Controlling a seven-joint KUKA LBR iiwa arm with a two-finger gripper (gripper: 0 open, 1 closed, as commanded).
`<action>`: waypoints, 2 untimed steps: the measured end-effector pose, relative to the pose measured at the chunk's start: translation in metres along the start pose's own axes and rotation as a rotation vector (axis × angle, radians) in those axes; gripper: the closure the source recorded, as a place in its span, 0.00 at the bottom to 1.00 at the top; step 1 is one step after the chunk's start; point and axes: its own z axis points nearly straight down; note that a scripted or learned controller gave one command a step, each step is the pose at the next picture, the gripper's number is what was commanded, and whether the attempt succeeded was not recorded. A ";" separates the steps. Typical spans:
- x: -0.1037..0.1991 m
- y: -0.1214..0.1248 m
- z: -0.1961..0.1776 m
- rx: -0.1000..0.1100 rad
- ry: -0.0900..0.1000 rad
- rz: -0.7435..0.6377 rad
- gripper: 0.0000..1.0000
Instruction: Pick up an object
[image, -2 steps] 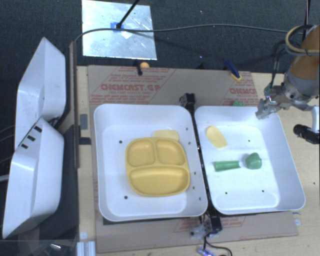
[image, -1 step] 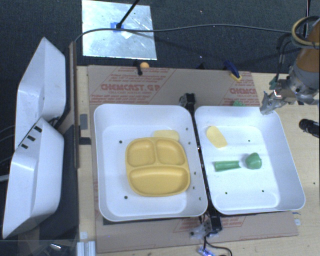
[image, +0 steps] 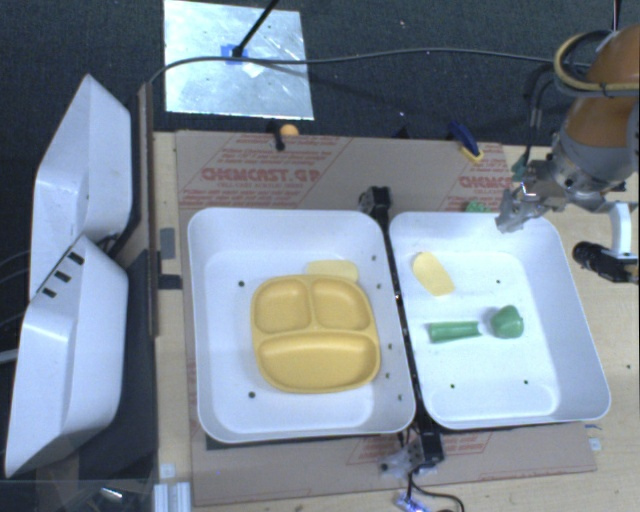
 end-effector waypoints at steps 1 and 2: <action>0.050 -0.024 -0.006 0.000 0.001 0.000 1.00; 0.104 -0.043 -0.013 0.001 0.001 -0.001 1.00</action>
